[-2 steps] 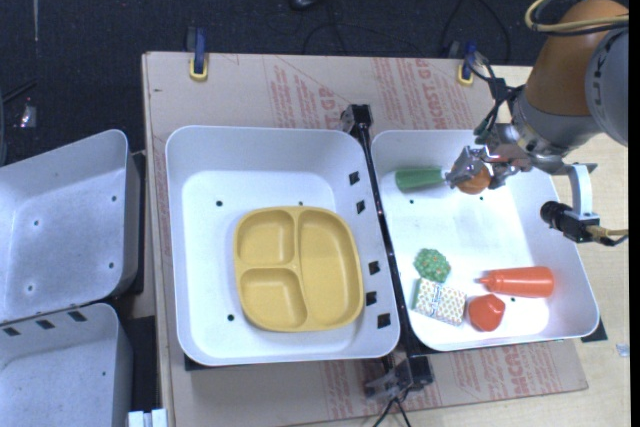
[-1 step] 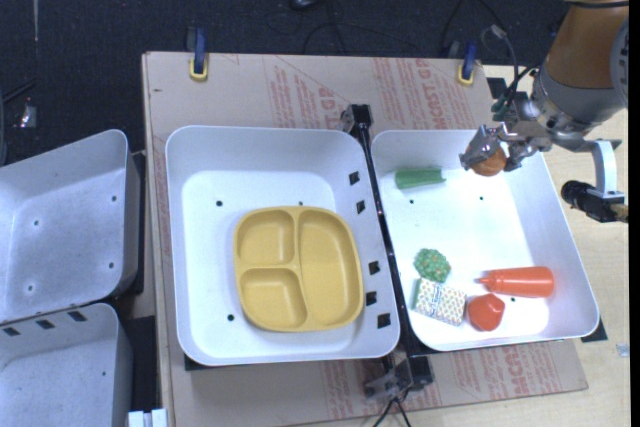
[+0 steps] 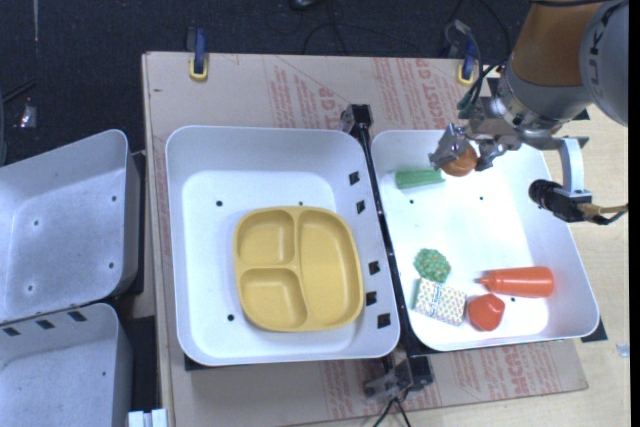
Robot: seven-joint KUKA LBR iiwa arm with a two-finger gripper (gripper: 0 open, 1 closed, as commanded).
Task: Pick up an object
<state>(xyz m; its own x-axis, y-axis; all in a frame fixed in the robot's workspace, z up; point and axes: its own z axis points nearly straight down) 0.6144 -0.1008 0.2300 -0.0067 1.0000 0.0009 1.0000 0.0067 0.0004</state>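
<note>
My gripper (image 3: 462, 155) hangs over the back of the right bin (image 3: 500, 225), raised above its floor. A small round orange object (image 3: 460, 162) sits between the fingers, and the gripper is shut on it. Just below and to the left, a flat green block (image 3: 418, 178) lies on the bin floor. Nearer the front lie a bumpy green ball (image 3: 432, 264), a small patterned box (image 3: 441, 301), a long orange piece (image 3: 518, 282) and a red piece (image 3: 486, 313).
The left bin (image 3: 200, 215) holds a yellow divided plate (image 3: 298, 267). A black divider with clips (image 3: 372, 215) runs between the bins. The arm's wrist and cable (image 3: 565, 197) overhang the right bin's back right corner.
</note>
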